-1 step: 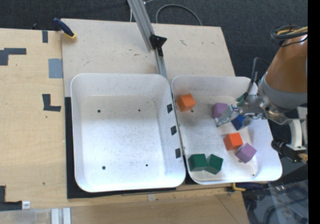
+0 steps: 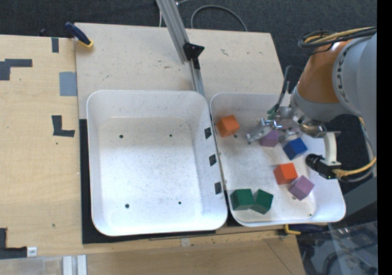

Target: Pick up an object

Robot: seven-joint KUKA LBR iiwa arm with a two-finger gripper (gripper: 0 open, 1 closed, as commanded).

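Approach step: my gripper (image 2: 264,131) hangs low in the right bin (image 2: 331,209), touching the purple block (image 2: 269,139). I cannot tell my jaw opening. Next: close, then lift.

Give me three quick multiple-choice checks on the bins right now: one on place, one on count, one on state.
1. Where do the blocks lie?
A. right bin
B. left bin
C. bench top

2. How many green blocks are there?
A. none
B. two
C. four

3. How do the green blocks sit?
A. stacked
B. far apart
C. side by side

Answers:
1 A: every block lies in the right bin, where the tool hangs by a purple block.
2 B: the green blocks make a pair.
3 C: they sit next to each other near the front wall.
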